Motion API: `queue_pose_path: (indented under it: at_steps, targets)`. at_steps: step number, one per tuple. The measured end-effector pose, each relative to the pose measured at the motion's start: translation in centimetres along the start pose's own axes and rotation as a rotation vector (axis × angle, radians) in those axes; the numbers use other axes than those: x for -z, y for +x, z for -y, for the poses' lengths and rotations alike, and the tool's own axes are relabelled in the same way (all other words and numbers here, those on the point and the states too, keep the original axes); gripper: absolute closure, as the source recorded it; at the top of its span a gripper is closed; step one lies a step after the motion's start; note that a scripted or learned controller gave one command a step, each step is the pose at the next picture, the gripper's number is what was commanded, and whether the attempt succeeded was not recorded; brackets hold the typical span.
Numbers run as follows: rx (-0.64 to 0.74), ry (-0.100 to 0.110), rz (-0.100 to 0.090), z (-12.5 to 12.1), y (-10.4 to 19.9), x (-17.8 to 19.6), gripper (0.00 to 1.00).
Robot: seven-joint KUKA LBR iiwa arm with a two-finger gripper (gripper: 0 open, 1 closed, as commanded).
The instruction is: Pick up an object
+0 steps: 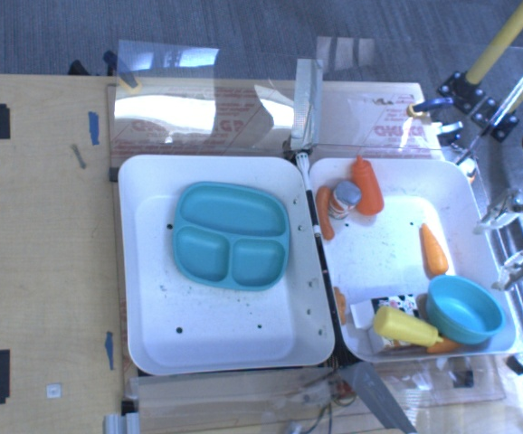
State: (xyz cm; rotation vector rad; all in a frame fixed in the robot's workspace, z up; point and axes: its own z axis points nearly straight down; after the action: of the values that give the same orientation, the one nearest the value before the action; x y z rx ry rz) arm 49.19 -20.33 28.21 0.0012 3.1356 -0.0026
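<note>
Yellow obj (pixel 405 325) nr blue bowl (pixel 463 307), rt bin (pixel 397 233)

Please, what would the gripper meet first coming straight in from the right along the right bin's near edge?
Probably the blue bowl, then the yellow toy beside it; height is unclear.

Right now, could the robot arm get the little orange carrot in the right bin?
Probably yes. The carrot lies by itself on the bare floor of the right bin, apart from the blue bowl below it, with nothing on top, so the way down from above looks free.
</note>
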Motion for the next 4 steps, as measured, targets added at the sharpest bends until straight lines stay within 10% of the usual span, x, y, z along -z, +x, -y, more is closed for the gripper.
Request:
queue_pose_path:
  at_steps: [1,2,3,4]
  targets:
    - [0.012,-0.002,-0.004,1.9,0.6,-15.6,0.0]
    - [0.043,0.005,0.017,-2.5,-3.0,-18.7,0.0]
    - [0.043,0.011,0.027,-2.3,-3.3,-17.1,1.0]
    - [0.065,0.0,0.01,-5.9,-5.7,-7.6,1.0]
